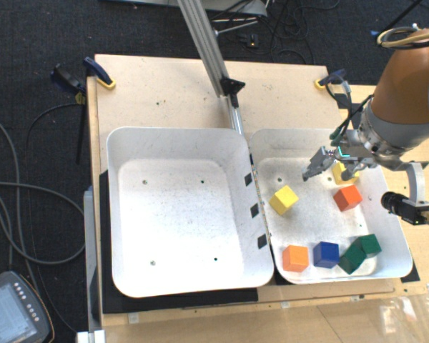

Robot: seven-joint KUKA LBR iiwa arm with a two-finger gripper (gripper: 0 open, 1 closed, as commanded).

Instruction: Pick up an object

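The grey and orange arm (pixel 407 84) runs off the right edge, its base out of frame. A small yellow block (pixel 339 174) peeks from under the wrist, mostly covered. The dark green block (pixel 353 258) partly overlaps the second green block (pixel 370 244). A grey handheld screen (pixel 11 313) is cropped at the bottom-left corner.

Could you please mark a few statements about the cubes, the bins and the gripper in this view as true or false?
1. The yellow cube lies in the right white bin. True.
2. The blue cube sits between the orange cube and the green blocks. True.
3. The left white bin holds the red-orange cube. False: it lies in the right bin, near the gripper.
4. The gripper is over the left bin. False: it is over the right bin's upper part.
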